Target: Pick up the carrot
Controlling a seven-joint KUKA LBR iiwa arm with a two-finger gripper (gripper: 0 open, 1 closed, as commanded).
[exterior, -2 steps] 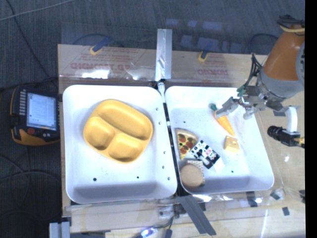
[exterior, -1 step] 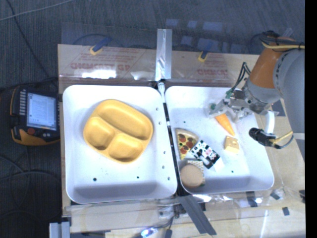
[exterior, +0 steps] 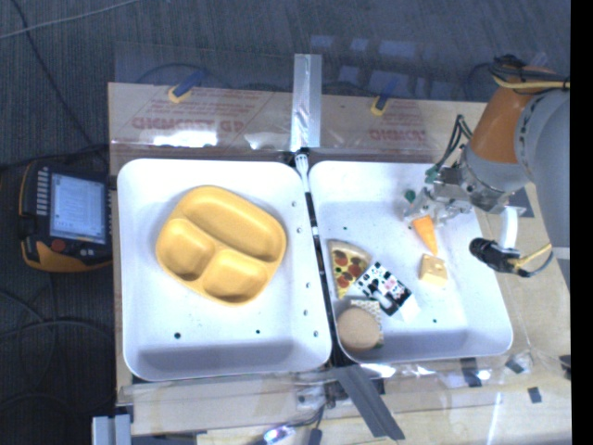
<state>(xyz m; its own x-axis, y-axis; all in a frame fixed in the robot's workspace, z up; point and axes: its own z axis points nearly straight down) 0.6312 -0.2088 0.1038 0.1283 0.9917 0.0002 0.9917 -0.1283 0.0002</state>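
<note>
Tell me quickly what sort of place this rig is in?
Probably a robotics lab test cell: an industrial arm's gripper over two white bins of toy food such as the carrot, a teach pendant on dark carpet, and loose cables.

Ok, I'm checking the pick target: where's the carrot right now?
The carrot lies in the right bin, toward its upper right, directly under the gripper and just above the cheese wedge.

The arm (exterior: pixel 547 146) is smooth grey with rounded casings, and a broad orange band (exterior: pixel 500 123) wraps it above the wrist. Thin dark cables loop along the orange section toward the gripper (exterior: pixel 435 200), a small block of pale grey metal. A black cylindrical fitting (exterior: pixel 491 251) with a white piece juts out below.
</note>
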